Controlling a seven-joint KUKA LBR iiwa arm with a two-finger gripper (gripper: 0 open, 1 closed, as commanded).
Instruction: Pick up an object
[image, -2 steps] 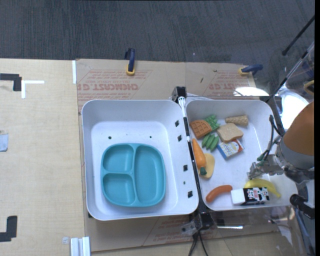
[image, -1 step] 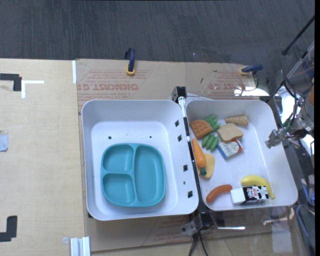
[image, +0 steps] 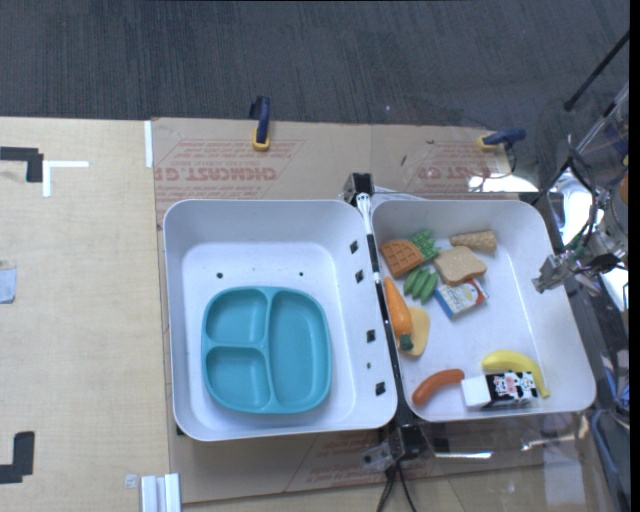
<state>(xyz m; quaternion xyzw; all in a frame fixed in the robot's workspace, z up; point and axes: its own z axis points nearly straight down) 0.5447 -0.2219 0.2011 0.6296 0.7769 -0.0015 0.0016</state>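
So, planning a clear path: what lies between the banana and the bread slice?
In the camera view, bare white bin floor separates the banana from the bread slice.

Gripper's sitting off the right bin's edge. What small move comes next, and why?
Probably swing the gripper leftward over the right bin, toward the banana. It sits outside the rim with nothing between its fingers, and the banana lies nearest, fairly clear on top.

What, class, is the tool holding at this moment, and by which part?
Nothing that can be seen. The tool sits at the right bin's right rim, apart from the toy food, with nothing visible between its tips.
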